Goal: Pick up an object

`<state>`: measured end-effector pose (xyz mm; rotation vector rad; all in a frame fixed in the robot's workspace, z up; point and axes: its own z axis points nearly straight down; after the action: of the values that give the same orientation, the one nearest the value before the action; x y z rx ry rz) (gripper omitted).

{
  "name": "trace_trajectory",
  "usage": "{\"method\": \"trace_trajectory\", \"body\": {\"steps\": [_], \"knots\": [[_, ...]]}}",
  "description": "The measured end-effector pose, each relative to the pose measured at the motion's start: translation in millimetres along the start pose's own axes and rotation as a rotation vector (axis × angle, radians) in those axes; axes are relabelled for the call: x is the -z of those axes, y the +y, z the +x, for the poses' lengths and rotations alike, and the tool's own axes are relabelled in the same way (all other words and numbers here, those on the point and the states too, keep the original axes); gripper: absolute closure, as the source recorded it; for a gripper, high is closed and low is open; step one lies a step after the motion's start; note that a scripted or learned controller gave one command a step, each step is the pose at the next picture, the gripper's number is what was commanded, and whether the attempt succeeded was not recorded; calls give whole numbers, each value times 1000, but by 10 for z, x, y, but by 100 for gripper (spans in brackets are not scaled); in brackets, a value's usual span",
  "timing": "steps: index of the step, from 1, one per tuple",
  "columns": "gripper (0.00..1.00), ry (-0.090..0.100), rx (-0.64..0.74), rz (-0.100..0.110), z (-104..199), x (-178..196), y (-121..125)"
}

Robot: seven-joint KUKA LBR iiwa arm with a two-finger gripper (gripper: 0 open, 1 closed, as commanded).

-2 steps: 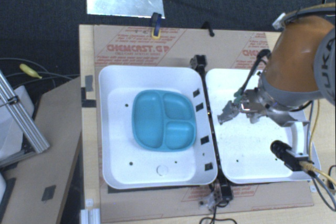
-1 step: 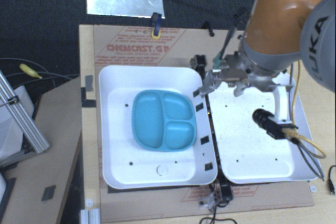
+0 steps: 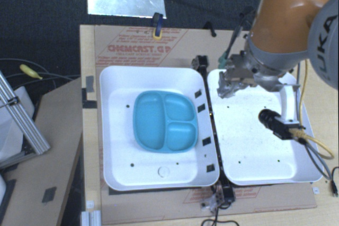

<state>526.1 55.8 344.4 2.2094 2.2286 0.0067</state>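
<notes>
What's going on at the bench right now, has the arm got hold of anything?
Nothing shows in its grasp. The arm reaches in from the right, and its hand hangs over the back left corner of the right bin. The blue divided plate lies flat in the middle of the left bin, apart from the hand. A small pale round thing sits near that bin's front edge. The pick looks not yet done.

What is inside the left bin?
A blue divided plate lies in the left bin, and a small clear disc near the front wall. Anything under the plate is hidden.
</notes>
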Motion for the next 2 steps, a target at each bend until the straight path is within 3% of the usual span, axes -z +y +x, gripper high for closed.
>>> {"method": "trace_trajectory", "body": {"steps": [1,2], "knots": [[100,1,-2,-1,191,488,-2],[100,4,5,3,1271,426,193]]}}
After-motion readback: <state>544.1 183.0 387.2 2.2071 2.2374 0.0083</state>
